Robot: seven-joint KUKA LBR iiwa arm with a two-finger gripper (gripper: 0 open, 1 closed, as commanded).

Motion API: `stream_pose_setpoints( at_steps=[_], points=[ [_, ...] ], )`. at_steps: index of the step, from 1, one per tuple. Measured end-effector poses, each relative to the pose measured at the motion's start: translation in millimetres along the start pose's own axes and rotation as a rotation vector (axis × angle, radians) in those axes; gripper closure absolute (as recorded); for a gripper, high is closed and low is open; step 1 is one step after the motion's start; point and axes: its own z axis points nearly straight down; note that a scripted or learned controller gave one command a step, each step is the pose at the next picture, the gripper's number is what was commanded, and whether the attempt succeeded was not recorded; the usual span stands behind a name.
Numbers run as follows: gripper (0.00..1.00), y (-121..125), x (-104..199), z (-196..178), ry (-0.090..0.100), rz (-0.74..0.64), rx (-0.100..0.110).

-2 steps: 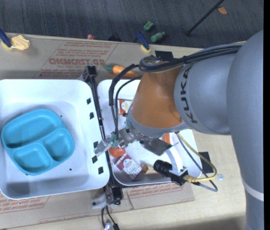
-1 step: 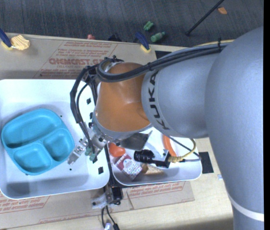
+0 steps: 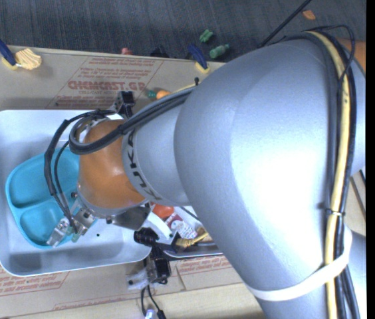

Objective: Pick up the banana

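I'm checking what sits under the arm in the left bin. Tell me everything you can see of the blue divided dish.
The blue divided dish looks like glossy turquoise plastic, shallow, with rounded corners and a raised ridge splitting it into compartments. It lies flat on the floor of the left white bin, toward that bin's left side. The arm's orange band and black cables cover its right part, and the gripper hangs over its lower right edge; whether they touch is unclear.

We read red print "CHEMCAST GP" on the cardboard sheet (image 3: 108, 78) under the bins; smaller lines there stay illegible.

Grey arm (image 3: 254, 171), orange band (image 3: 104, 168), black cables (image 3: 61, 145)
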Motion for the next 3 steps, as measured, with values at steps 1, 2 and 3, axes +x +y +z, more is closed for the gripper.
stream_pose_setpoints(
  at_steps=[1,2,3],
  points=[
    [0.00,-76,-66,-177,0.001,-0.188,0.005],
    [0.00,-45,-36,-115,0.007,-0.458,0.007],
    [0.00,34,30,-7,0.000,-0.310,-0.004]
  ],
)
